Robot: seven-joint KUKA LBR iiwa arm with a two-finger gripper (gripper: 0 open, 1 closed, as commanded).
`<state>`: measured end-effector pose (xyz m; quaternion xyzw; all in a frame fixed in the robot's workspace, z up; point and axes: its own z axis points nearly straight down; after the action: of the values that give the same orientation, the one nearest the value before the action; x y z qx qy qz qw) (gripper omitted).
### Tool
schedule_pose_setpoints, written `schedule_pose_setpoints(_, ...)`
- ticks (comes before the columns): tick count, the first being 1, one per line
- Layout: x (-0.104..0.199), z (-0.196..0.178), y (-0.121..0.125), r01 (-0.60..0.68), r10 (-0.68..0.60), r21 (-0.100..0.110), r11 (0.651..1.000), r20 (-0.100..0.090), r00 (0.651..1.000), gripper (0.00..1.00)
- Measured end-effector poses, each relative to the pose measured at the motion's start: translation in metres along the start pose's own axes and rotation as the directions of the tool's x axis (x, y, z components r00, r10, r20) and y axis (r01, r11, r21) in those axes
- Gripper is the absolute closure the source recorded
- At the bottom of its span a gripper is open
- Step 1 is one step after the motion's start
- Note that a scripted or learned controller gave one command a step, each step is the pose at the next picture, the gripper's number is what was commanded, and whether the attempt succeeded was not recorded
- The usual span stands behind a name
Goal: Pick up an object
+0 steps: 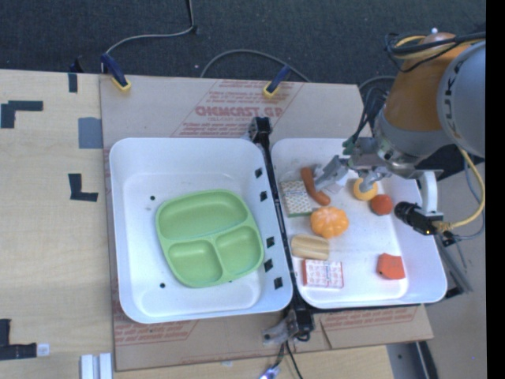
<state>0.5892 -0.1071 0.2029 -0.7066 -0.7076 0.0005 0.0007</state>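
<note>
Nearest of all, in front of the orange fruit [329, 222] and a little toward the view's left: a red-and-white checked packet [323, 273], flat on the floor of the right bin [426, 294]. Level with it, to the front right of the orange fruit and well apart from it: a red block [390, 266]. Just in front of the orange fruit and almost touching it: a pale bread roll [310, 247], lying on its side.

Far to the left of the orange fruit, in the left bin [118, 212]: a green divided plate [209, 238], flat, with three compartments.

Just behind the orange fruit, toward the left: a greenish checked card [296, 198], and beside this a small sausage [314, 186], lying at a slant. To the right of the orange fruit and slightly behind: a small red ball [381, 204], with a yellow ring [364, 188] just behind it.

Behind the orange fruit, above the sausage and the yellow ring: the gripper [351, 170], low over the right bin. Cannot tell whether open or closed, and nothing seen held in it.

Farthest from the orange fruit, under both bins: a brown cardboard sheet [229, 109], fixed at its back edge by two clamps [117, 76].
</note>
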Motion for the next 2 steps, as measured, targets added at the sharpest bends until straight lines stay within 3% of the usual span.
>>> schedule_pose_setpoints(1, -0.009, 0.095, 0.023, -0.001, 0.001, 0.003, 1.0, 0.0, 1.0, 0.0)
schedule_pose_setpoints(2, 0.002, 0.113, 0.062, 0.0, -0.001, -0.005, 1.0, -0.001, 1.0, 0.0)
